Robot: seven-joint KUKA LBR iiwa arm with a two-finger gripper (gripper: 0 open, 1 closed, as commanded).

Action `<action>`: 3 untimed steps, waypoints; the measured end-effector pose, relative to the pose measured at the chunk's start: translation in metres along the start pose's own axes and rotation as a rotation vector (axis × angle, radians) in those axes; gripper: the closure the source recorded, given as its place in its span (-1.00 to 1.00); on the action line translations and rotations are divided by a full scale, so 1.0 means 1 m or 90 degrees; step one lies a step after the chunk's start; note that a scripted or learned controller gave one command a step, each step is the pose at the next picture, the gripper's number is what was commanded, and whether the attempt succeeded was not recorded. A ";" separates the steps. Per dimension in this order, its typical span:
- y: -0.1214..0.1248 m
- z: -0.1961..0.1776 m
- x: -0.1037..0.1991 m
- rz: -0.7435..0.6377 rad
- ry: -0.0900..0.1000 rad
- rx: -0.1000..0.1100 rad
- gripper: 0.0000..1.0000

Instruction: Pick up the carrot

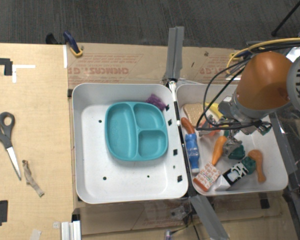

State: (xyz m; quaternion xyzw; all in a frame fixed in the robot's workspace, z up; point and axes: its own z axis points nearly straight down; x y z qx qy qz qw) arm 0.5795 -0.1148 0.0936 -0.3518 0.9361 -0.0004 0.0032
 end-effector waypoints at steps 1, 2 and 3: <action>0.024 0.001 0.030 0.028 0.002 -0.002 -1.00; 0.025 -0.008 0.027 0.027 0.000 -0.001 1.00; 0.031 -0.163 0.004 0.010 0.001 -0.001 1.00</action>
